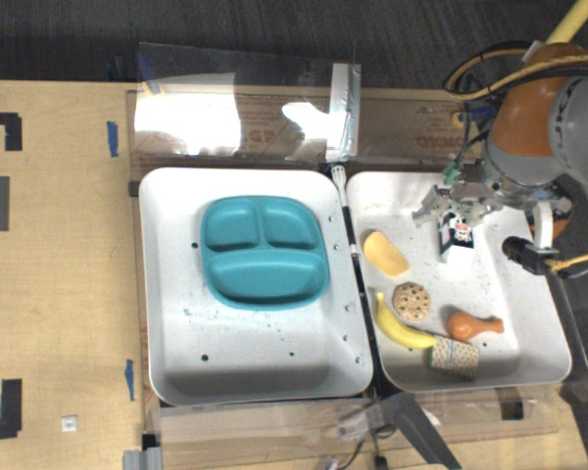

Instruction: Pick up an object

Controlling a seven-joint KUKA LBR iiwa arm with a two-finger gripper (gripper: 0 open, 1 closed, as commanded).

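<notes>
My gripper hangs over the upper middle of the right bin, with the grey arm and its orange band above it at the right. Nothing shows in its grasp. Left of the gripper and a little below it lies a yellow lemon-shaped piece. Further toward the front are a round speckled cookie, a banana, an orange drumstick and a small patterned cup on its side.
The left bin holds a teal divided plate. A clear plastic sheet stands behind the bins. Cables loop near the arm at the upper right. Bare bin floor lies right of the gripper.
</notes>
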